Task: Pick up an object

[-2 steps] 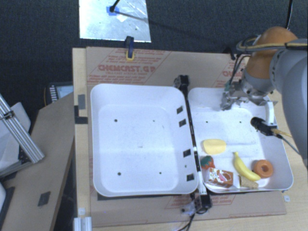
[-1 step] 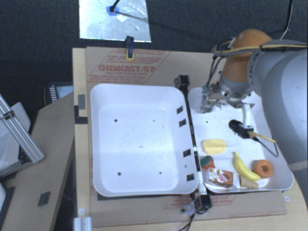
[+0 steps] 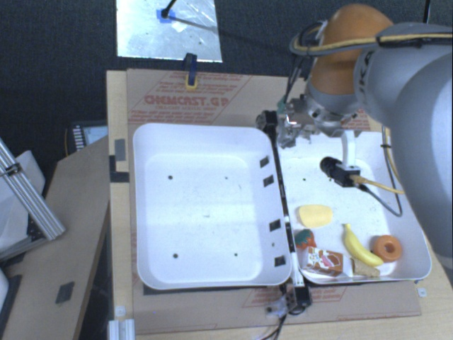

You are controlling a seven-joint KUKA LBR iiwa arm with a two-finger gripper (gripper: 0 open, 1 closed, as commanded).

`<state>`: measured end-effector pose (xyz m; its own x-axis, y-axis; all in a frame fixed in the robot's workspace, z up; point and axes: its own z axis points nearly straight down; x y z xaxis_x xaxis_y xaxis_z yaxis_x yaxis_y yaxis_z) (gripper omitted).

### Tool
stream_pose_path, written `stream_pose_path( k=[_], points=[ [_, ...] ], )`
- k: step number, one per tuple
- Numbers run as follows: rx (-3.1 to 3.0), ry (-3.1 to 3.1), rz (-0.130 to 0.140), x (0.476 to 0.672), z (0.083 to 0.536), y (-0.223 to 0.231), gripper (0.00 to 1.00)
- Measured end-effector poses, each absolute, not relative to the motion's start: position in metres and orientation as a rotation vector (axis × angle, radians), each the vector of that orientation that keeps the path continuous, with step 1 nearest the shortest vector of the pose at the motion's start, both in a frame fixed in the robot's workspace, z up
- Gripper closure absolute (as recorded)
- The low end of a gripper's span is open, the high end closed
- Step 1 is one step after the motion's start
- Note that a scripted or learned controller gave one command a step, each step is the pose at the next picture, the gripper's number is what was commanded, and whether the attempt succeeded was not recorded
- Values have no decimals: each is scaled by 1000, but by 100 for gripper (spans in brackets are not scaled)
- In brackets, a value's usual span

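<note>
Several objects lie in the front part of the right bin (image 3: 396, 190): a pale yellow oval piece (image 3: 315, 216), a banana (image 3: 357, 245), an orange ring (image 3: 386, 248), a red and white packet (image 3: 324, 261), a small red and green item (image 3: 305, 239) and a tan scrap (image 3: 366, 268). My gripper (image 3: 289, 132) hangs over the bin's back left corner, close to the wall shared with the left bin. It is well behind the objects, and nothing shows between its tips. A black part on a yellow cable (image 3: 338, 171) hangs below the wrist.
The left bin (image 3: 145, 190) stands beside the right one on a cardboard sheet (image 3: 191, 94). The bulky grey arm with its orange band (image 3: 347, 48) covers the right bin's back right. A metal frame (image 3: 28, 197) stands at the far left, off the bench.
</note>
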<state>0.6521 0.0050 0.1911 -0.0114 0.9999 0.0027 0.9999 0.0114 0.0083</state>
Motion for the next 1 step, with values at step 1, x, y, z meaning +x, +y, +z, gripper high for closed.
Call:
stream_pose_path(
  k=[1],
  points=[
    [2212, 2235, 1, 621, 184, 75, 100]
  ],
)
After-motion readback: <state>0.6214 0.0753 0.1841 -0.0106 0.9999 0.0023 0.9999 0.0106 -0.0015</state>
